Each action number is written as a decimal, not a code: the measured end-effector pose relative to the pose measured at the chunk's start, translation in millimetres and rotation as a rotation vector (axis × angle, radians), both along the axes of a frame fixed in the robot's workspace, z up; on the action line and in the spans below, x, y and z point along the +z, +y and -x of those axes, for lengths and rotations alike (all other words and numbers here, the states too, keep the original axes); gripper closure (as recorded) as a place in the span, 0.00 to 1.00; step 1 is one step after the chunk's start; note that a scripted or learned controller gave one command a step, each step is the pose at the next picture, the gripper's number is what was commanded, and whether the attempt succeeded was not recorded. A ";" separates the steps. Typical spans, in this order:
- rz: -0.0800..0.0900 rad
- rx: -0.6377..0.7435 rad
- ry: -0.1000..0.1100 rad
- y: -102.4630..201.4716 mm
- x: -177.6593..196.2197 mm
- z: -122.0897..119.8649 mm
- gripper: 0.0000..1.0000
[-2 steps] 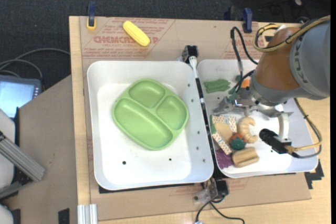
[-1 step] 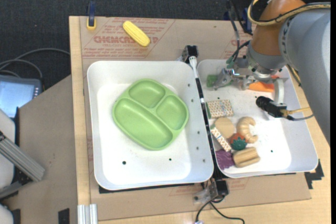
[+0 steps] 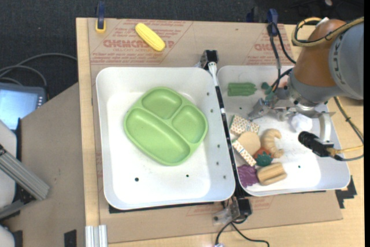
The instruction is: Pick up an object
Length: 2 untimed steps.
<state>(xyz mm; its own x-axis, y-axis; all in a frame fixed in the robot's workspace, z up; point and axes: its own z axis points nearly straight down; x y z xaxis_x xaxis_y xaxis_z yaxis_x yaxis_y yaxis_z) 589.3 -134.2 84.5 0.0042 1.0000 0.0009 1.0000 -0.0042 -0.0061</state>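
Where pincer (image 3: 267, 108) hovers, croissant (image 3: 272, 139) just below.

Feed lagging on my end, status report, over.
Gripper low over right bin, nothing seen held. Toy pile sits just below it. Green plate alone in left bin.

arm (image 3: 341, 61) cut off right, tool (image 3: 272, 106) fingers unclear
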 end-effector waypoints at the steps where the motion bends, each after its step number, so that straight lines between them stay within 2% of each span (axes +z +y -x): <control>1: 0.000 -0.001 -0.004 -13.4 106.9 96.3 0.00; 2: 0.003 0.008 -0.011 42.0 8.3 44.0 0.00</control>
